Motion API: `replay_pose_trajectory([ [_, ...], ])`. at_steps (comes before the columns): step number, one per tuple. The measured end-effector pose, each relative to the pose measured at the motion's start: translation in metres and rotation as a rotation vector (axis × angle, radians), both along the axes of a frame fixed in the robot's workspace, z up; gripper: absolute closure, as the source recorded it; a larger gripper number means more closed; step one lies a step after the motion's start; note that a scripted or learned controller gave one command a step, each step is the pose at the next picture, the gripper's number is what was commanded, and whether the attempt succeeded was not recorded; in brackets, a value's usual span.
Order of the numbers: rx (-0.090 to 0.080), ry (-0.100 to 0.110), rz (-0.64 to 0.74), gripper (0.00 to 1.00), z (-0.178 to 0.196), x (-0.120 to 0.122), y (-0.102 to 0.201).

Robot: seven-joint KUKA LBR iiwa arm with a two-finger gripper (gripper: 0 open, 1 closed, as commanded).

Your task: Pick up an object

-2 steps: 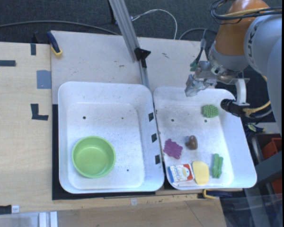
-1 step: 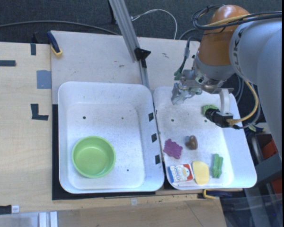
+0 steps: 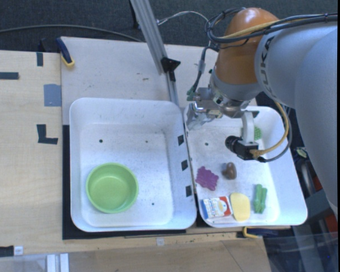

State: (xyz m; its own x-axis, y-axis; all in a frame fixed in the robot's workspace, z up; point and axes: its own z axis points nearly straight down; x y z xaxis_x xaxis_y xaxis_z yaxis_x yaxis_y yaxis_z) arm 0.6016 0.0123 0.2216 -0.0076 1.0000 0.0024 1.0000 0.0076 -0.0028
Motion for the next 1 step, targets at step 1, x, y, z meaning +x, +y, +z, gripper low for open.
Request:
replay_pose_trajectory([
  [1, 0.0, 0.001, 0.001, 1.0, 0.0062, -0.0255, 0.059],
])
